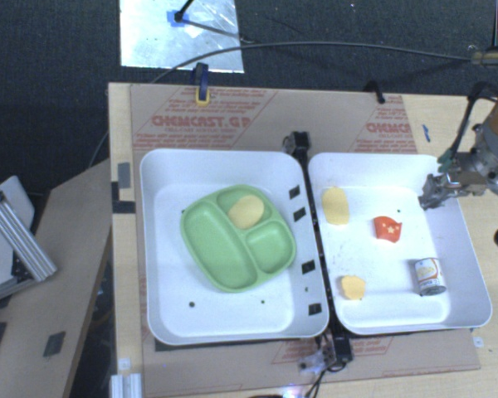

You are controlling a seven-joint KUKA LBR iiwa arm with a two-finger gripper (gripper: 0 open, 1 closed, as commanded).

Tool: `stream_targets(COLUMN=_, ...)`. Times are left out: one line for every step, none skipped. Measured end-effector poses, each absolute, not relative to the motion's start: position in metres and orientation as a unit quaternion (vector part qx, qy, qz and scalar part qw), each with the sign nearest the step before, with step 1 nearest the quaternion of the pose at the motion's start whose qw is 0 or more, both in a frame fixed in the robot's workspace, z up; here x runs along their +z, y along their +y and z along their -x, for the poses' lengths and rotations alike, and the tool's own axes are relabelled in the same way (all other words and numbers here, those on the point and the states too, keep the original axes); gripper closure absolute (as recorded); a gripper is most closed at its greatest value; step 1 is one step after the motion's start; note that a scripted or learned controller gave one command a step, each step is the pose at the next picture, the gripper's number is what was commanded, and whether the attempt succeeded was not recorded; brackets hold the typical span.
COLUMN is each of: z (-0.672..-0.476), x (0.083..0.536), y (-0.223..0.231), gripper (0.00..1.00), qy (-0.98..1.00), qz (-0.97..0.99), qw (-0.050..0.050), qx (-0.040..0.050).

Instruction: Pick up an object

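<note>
- Jaws of the gripper: too small and blurred here, I cannot tell their state; it hangs over the right bin near its far right rim.
- Red object lies in this bin, apart from the gripper.
- Small can lies near the right wall.
- Green tray is in the left bin.

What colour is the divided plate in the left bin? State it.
Light green divided plastic plate, seen in the camera view.

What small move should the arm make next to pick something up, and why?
Probably slide the pincer left and lower it over the red piece. The pincer sits at the right bin's upper right rim, holding nothing visible, and the red piece lies nearest, apart from the other items.
</note>
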State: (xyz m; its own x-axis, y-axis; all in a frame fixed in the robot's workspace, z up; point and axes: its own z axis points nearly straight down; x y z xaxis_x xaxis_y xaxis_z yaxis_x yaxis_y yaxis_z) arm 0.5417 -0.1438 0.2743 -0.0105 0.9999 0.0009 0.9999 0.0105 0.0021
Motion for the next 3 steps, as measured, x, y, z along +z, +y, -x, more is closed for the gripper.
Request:
stream_targets(z=-0.556, x=0.266, y=-0.083, gripper=1.00, qy=0.711, qz=-0.703, qw=0.000, qx=0.0011)
stream_targets(z=-0.574, x=0.267, y=-0.040, gripper=1.00, qy=0.710, qz=-0.704, qw=0.001, qx=0.0016)
stream_targets(z=-0.584, x=0.260, y=0.002, gripper=1.00, qy=0.710, qz=-0.704, qw=0.001, qx=0.0013)
